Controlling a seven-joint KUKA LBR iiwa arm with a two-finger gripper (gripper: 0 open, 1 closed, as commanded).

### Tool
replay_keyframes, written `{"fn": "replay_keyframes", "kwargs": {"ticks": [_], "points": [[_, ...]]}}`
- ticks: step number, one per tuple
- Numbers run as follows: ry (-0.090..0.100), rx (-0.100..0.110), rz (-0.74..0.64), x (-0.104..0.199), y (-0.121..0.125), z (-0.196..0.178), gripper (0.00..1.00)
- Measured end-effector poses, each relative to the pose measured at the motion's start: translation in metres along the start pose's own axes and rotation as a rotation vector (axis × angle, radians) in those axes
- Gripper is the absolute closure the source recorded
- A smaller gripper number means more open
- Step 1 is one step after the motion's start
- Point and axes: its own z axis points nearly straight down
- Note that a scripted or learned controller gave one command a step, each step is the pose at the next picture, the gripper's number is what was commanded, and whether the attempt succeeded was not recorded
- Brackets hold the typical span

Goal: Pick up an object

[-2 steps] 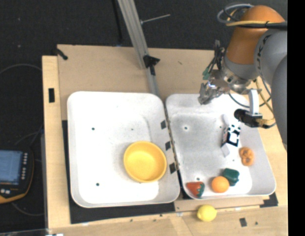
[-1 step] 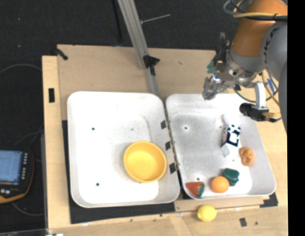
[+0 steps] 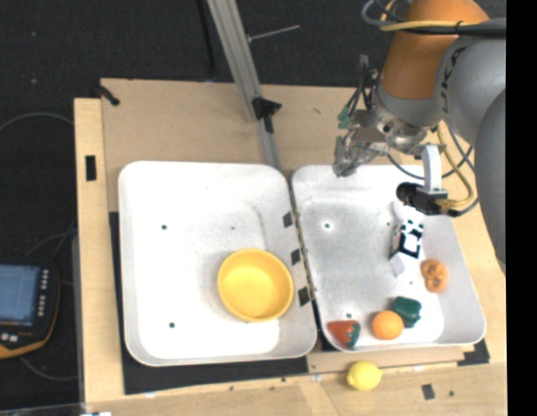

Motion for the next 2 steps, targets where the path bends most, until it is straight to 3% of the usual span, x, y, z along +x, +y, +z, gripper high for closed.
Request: {"fn": "replay_keyframes", "kwargs": {"ticks": [2], "points": [[0.000, 0.001, -0.002, 0.115, -0.035, -0.013, 1.00]]}}
